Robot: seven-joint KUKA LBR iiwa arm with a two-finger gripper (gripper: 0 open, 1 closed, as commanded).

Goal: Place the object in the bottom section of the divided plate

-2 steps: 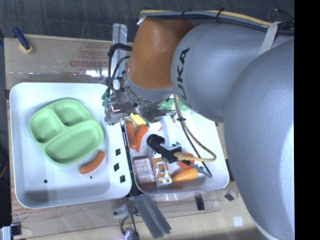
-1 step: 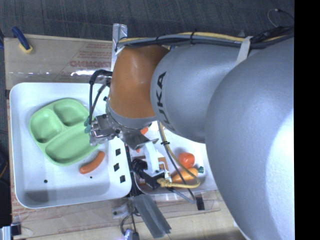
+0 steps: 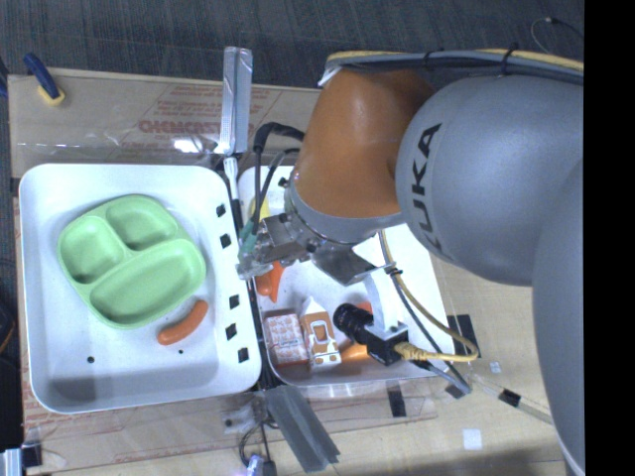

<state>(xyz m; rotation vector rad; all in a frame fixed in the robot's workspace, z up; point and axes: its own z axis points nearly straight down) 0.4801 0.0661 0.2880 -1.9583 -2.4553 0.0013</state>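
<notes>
I cannot tell the claw's (image 3: 260, 256) state, so a carrot (image 3: 268, 284) snatched near the right bin's (image 3: 422, 266) left wall could slip short of the green plate (image 3: 131, 258).

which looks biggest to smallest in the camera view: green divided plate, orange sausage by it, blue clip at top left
1. green divided plate, by far the largest
2. orange sausage
3. blue clip, close to the sausage in apparent size, so that ranking is unsure

Bright even overhead light; soft shadow under arm (image 3: 476, 167); glare on bench film; focus sharp.
</notes>
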